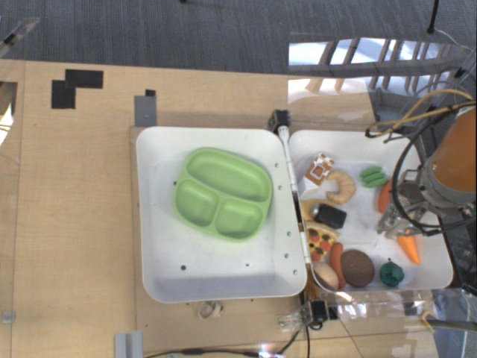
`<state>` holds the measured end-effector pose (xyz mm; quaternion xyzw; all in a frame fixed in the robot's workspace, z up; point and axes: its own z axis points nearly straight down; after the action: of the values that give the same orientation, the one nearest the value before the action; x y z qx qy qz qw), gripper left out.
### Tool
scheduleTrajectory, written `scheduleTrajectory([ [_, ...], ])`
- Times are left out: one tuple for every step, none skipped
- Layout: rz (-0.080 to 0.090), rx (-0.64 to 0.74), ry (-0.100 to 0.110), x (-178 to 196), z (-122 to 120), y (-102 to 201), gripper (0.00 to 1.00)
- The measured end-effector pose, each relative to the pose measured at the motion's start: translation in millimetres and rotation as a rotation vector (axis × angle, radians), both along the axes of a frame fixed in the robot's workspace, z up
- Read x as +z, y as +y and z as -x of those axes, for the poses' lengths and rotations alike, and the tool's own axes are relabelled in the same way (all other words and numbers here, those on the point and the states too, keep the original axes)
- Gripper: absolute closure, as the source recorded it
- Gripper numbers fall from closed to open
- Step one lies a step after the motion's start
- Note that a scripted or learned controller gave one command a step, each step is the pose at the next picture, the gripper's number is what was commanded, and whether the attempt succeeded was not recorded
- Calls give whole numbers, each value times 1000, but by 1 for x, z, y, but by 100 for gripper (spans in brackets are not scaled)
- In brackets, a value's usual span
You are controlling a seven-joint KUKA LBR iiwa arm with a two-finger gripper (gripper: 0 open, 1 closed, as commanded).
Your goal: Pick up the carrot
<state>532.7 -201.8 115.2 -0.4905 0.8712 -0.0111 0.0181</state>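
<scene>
The carrot [411, 248] is a small orange cone lying near the right wall of the right bin [358, 144], tip pointing toward the front. My gripper [403, 222] hangs directly over its thick end, reaching down from the grey wrist with the orange band [455, 155]. The wrist and cables hide the gripper's tips and the carrot's top, so contact is unclear.
A red-orange piece [384, 198] lies just left of the gripper, a green piece [373, 176] behind it. Broccoli [392, 273], a brown ball [358, 267], sausage [337, 258], pizza slice [320, 239], black block [329, 215] and croissant [343, 186] crowd the bin. A green divided plate [223, 192] sits in the left bin [156, 259].
</scene>
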Motion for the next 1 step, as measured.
scheduleTrajectory([
  [0,0,1,0,0,0,0],
])
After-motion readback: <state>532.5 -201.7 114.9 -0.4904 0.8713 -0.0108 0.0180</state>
